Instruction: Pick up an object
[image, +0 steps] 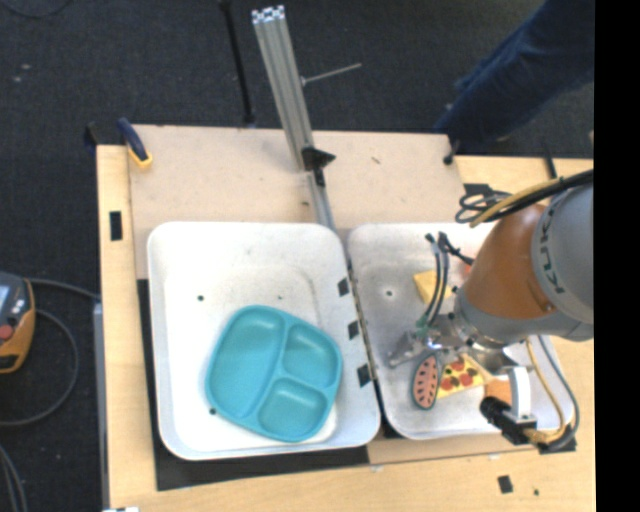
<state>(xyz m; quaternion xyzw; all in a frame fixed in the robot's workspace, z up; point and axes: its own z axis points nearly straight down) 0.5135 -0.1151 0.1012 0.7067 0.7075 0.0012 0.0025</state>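
Camera view: the gripper (425, 345) was low in the right bin (385, 260), near its front edge, above a watermelon slice (425, 383) and pizza slice (462, 379). Finger state: cannot tell. A teal divided plate (274, 373) occupied the left bin (190, 270).

"KU" lettering on grey arm (575, 262)
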